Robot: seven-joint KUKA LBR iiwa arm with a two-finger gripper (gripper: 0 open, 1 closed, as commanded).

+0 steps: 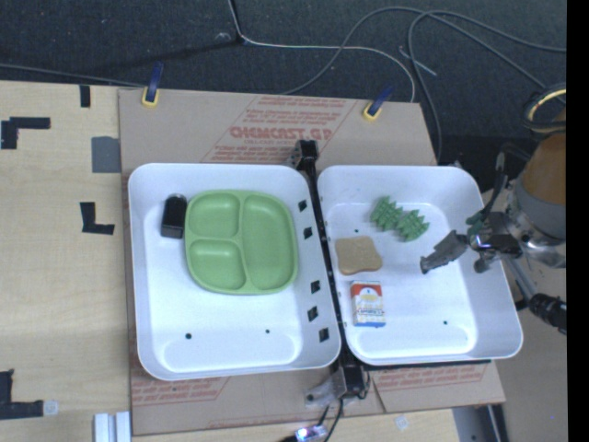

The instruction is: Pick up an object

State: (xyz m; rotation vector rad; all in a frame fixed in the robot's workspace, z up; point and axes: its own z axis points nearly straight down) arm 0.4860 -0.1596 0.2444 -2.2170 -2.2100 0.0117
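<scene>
The right bin [479,334] holds a green knobbly toy [399,217], a tan slice of bread [357,255] and a small red and white carton [368,304]. In the left bin [156,339] lie a green divided plate [242,241] and a small black block [173,215] beside it. My gripper [457,261] hangs over the right side of the right bin, open, with nothing between its fingers. It is to the right of the bread and below-right of the green toy, apart from both.
The bins sit on a brown cardboard sheet [276,122] clamped at the back. The arm's orange band [549,168] is at the right edge. Cables [386,26] run over the dark cloth behind the bench.
</scene>
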